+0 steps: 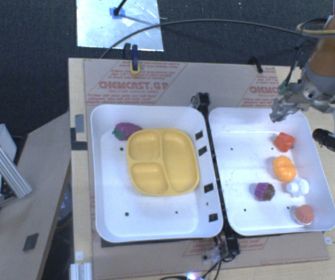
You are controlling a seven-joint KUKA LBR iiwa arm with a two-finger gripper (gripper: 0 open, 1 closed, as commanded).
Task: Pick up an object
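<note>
We see a small red-orange toy pepper (284, 141) lying in the right-hand shallow white bin (246, 214), just below and slightly right of the gripper (279, 113); we judge it the likeliest thing to pick, being nearest. The gripper hangs above the bin's far rim, apart from the pepper and carrying nothing. We cannot tell how it is set.

Farther below it lie a rounded orange toy fruit (284, 168), a small purple toy (264, 191), a white lumpy piece (298, 186) and a pale red round toy (304, 214).

We judge the task barely begun: approach, grasp and lift all remain.

Left of the gripper, red print on the brown cardboard sheet (155, 77) reads "CHEMCAST GP", repeated partly near the gripper.
</note>
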